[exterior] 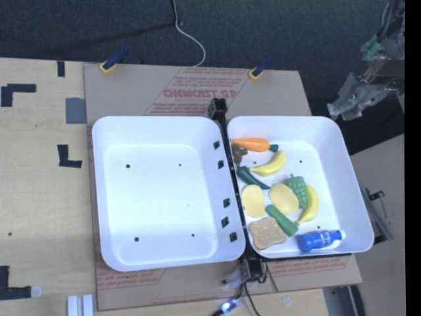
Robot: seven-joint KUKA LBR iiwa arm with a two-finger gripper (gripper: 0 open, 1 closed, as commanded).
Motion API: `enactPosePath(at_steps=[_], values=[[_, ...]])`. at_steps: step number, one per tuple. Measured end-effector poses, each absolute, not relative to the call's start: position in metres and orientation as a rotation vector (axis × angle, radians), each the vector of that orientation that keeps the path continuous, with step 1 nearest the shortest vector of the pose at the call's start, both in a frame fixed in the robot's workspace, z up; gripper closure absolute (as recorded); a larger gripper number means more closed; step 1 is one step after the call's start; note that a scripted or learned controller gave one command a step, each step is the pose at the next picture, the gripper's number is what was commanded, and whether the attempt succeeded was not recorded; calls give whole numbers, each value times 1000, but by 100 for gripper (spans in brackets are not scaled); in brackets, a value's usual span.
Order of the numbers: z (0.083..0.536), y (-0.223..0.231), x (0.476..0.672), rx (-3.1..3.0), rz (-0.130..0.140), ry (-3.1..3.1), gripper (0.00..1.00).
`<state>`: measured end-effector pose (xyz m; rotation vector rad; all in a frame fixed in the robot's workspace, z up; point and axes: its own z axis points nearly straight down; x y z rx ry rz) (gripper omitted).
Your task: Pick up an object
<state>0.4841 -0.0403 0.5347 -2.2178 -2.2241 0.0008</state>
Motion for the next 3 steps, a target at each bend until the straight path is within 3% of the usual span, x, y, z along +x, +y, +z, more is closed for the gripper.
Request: enactPosePath(at_steps=[3], values=[[535, 32, 484, -2217, 1, -2224, 100]])
